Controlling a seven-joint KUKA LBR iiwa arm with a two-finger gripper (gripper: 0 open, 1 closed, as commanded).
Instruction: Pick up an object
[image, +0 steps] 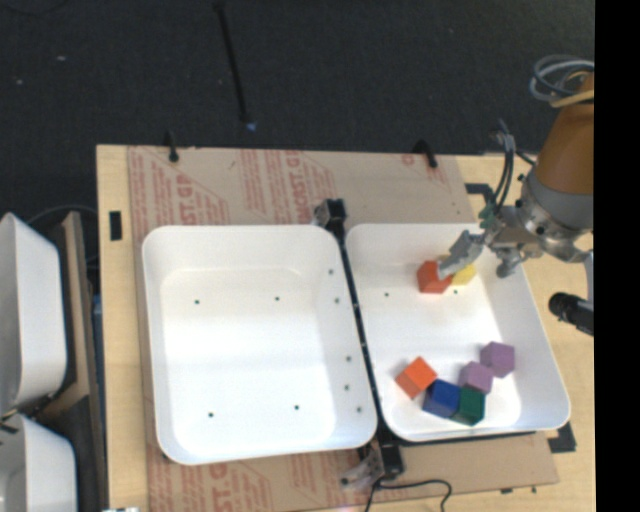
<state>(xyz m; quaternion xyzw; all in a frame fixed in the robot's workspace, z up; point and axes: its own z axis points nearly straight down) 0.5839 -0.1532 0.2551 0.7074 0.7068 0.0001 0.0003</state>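
Here, the gripper (462, 256) is seen at the upper right of the frame, lowered into the right bin (400, 250) against an orange block (432, 278) and a yellow block (464, 274); its grip cannot be told.

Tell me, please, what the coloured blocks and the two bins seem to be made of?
The blocks, such as the blue block and orange block, look like painted wood or hard plastic: flat faces, crisp edges, matte colour. The right bin and left bin look like moulded plastic: smooth white, rounded corners, slight sheen.
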